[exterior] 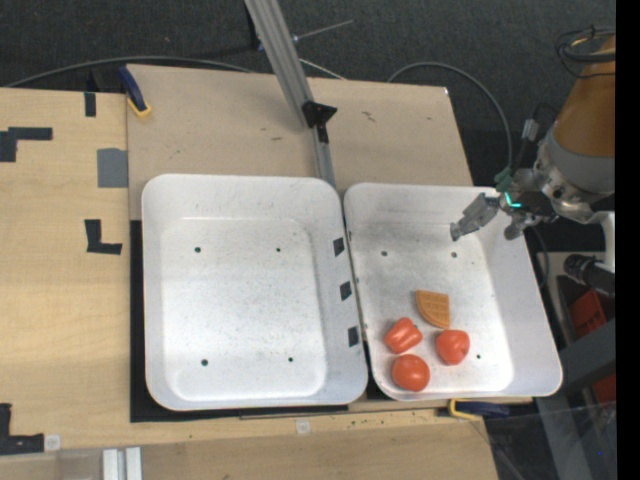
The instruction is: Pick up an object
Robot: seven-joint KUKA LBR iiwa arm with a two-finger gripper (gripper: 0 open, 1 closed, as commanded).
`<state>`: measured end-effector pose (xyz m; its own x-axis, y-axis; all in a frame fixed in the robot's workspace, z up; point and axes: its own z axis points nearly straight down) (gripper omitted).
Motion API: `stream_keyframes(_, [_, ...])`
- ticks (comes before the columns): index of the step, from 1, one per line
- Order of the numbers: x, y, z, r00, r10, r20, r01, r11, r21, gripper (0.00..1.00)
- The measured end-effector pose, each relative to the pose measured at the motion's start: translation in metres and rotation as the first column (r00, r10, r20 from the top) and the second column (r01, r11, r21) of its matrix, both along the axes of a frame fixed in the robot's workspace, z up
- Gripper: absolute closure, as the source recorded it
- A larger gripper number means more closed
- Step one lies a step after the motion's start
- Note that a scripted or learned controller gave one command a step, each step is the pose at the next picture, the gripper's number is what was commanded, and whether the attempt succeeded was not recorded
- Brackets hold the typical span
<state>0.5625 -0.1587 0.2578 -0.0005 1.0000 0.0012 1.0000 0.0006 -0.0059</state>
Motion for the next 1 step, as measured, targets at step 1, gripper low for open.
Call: stream_keyframes(1, [0.0008, 0.0, 0.0027, 1.0, 0.001, 0.005, -0.001, 1.0, -0.001, 0.0])
